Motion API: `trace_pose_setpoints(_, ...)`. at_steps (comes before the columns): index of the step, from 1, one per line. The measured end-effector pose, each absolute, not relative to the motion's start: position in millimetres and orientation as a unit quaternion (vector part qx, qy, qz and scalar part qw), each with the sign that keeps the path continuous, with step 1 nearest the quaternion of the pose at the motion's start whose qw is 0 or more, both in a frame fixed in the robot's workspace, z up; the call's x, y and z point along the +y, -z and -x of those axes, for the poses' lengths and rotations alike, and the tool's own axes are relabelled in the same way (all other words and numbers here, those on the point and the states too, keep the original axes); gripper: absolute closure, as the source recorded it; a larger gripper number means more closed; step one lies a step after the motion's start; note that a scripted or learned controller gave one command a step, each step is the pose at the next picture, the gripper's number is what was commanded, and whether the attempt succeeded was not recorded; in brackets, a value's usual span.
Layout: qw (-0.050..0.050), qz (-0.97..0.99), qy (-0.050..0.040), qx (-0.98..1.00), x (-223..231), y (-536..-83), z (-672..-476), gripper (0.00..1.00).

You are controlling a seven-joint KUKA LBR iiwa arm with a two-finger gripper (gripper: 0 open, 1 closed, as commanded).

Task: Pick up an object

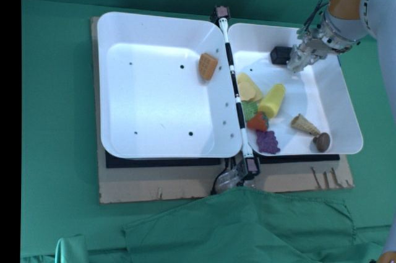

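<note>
End effector (301,61) sits low over the far part of the right bin (346,108), just beside a small black block (280,56) near the bin's back wall. Whether it has anything in its hold cannot be told from here; the tip is small and blurred against the white floor, and nothing can be seen in its grasp.

Candidates for the pick lie mostly along the right bin's left side: a pale yellow slice (249,88), a yellow cylinder (273,100), something green (249,110), something red (258,122) and purple grapes (267,142), all bunched and touching. A cone (305,124) and a brown lump (321,142) lie nearer the front right corner, close to each other. An orange waffle (208,66) rests alone in the left bin (124,101), against its right wall.

The black block looks like the nearest target. To do this well, I would centre the tool squarely over the block before descending, with the closing direction across its shorter side. The block is close to the back wall, so a tilted or off-centre approach risks nudging it into the slope or clipping the rim. A short, straight lift would confirm the hold. If the block slips, the cone stands apart enough to be a cleaner second choice than the crowded pile.
</note>
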State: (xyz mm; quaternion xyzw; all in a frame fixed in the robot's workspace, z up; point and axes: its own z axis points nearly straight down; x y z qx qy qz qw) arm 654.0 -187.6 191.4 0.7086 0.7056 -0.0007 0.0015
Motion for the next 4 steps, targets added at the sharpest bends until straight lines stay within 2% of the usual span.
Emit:
trace_pose_setpoints(1,0.002,-0.708,0.0000,0.706,-188,-192,-655.0,0.00)
trace_pose_setpoints(2,0.009,-0.708,-0.0037,0.706,-188,-186,-608.9,0.00)
trace_pose_setpoints(3,0.010,-0.708,-0.0043,0.706,-188,-187,-579.3,0.00)
trace_pose_setpoints(4,0.007,-0.708,-0.0025,0.706,-189,-185,-608.1,0.00)
